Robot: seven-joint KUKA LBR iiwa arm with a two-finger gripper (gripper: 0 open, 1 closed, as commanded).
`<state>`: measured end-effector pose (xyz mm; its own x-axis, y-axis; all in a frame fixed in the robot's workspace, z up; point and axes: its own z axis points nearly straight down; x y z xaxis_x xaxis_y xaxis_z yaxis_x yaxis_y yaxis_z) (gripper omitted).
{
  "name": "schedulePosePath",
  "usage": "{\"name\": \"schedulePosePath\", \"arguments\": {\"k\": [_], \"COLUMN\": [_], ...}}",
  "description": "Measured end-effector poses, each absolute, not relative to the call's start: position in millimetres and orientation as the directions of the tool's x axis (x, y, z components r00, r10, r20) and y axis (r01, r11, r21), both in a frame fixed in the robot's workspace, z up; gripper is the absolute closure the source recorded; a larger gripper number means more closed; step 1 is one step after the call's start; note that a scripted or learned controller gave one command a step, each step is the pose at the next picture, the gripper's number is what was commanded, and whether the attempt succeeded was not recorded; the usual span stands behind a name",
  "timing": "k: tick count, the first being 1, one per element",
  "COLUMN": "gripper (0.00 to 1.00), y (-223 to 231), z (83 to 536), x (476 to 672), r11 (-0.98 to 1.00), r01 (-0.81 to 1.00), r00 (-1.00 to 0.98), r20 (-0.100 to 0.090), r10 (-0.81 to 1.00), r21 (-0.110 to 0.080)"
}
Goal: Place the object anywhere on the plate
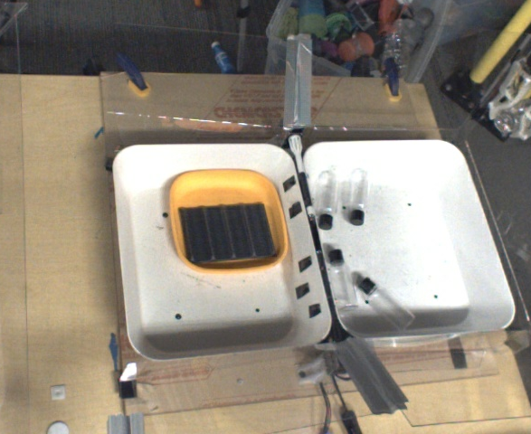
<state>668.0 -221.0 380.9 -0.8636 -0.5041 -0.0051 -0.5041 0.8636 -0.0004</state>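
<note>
A dark ribbed block [228, 231] lies flat on the orange plate [182, 193] in the left bin [147, 306]. The tool's place and grip cannot be told, nor the block's position relative to it.

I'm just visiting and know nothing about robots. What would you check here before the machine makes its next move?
1. Orange plate sits flat in the left bin: ok.
2. Black ridged object lies on the plate: ok, so the task looks done.
3. Object stays inside the plate's rim: ok.
4. Small dark pieces in the right bin, near the divider: cannot tell what they are.
5. Pale see-through shapes beside those pieces: cannot tell.
</note>
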Motion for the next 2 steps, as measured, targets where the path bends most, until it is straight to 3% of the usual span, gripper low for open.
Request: {"name": "schedulePosePath", "arguments": {"k": [1, 2], "gripper": [1.00, 1.00], "y": [-221, -221], "z": [438, 400], "x": [661.2, 667.8], "r11": [0.690, 0.434], "r01": [-0.723, -0.901], "r00": [-0.690, -0.434], "r20": [-0.008, -0.005], "r10": [-0.723, -0.901], "r21": [-0.007, -0.001]}}
